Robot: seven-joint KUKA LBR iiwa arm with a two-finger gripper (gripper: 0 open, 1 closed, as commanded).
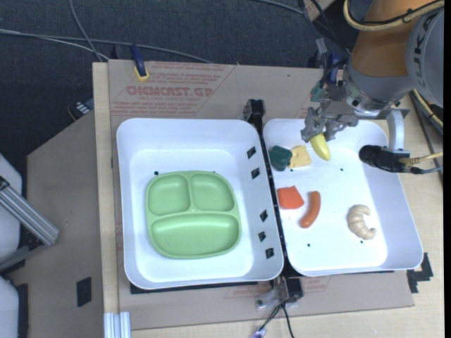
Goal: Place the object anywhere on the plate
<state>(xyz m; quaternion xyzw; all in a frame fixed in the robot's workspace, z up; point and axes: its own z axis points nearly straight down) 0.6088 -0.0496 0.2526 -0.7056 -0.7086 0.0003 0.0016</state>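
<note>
Green plate (192, 215) lies flat; tool (318, 134) grips upright yellow banana (320, 147).

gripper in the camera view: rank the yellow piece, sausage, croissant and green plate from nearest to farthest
From the gripper:
1. yellow piece, right at the fingertips, right bin
2. sausage, middle of right bin
3. croissant, right bin's near right part
4. green plate, left bin

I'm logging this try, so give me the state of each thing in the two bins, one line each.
green plate: flat in left bin, nothing on it
yellow piece: at the gripper, right bin
green piece: lying, touching pale wedge
orange block: lying
sausage: lying
croissant: lying
</note>
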